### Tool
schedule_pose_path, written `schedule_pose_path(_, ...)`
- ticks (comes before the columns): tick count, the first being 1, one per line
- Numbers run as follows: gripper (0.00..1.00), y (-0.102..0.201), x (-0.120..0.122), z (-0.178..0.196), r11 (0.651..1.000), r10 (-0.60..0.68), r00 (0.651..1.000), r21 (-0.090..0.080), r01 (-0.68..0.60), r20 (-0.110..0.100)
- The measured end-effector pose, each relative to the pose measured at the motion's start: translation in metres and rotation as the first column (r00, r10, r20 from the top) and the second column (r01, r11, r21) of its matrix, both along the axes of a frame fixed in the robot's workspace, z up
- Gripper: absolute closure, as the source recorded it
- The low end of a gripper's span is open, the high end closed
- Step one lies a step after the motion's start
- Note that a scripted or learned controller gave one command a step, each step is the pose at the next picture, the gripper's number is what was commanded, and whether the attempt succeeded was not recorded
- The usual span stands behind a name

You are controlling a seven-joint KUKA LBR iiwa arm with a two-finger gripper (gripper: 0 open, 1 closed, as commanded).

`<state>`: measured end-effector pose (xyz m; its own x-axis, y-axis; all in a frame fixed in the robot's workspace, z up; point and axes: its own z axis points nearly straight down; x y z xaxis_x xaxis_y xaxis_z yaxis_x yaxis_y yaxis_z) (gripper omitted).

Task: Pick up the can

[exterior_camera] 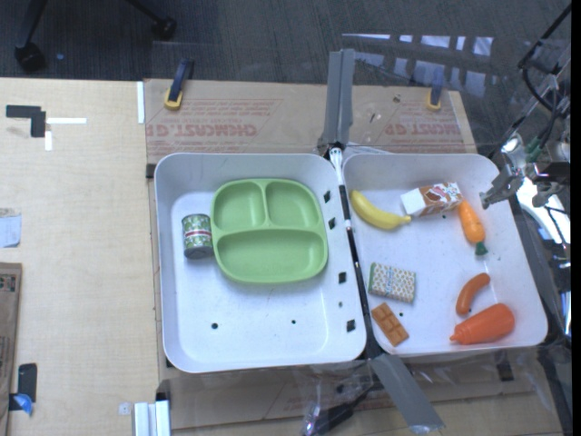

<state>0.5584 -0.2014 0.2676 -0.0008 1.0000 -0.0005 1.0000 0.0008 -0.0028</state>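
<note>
The can (pixel 196 236) is small, with a green and white label and a grey lid. It stands in the left bin (pixel 254 348), touching the left edge of a green divided plate (pixel 270 231). My gripper (pixel 502 187) hovers at the far right rim of the right bin (pixel 427 330), well away from the can and a whole bin's width to its right. Nothing is visible in the gripper.
The right bin holds a banana (pixel 379 211), a small carton (pixel 432 198), a carrot (pixel 470 222), a sausage (pixel 472 292), a large orange carrot (pixel 484 324), a patterned cracker box (pixel 393 282) and a waffle piece (pixel 389 323). A raised divider (pixel 345 243) separates the bins.
</note>
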Motion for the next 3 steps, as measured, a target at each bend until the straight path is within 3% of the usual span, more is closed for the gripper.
schedule_pose_path(1, 0.00, 0.017, 0.018, -0.149, 0.998, 0.071, 0.998, 0.000, -0.071, 0.001)
schedule_pose_path(2, 0.00, 0.058, 0.012, -0.062, 0.987, -0.162, 0.987, -0.001, 0.162, 0.002)
schedule_pose_path(3, 0.00, 0.061, 0.060, -0.176, 0.967, -0.255, 0.967, -0.001, 0.255, 0.002)
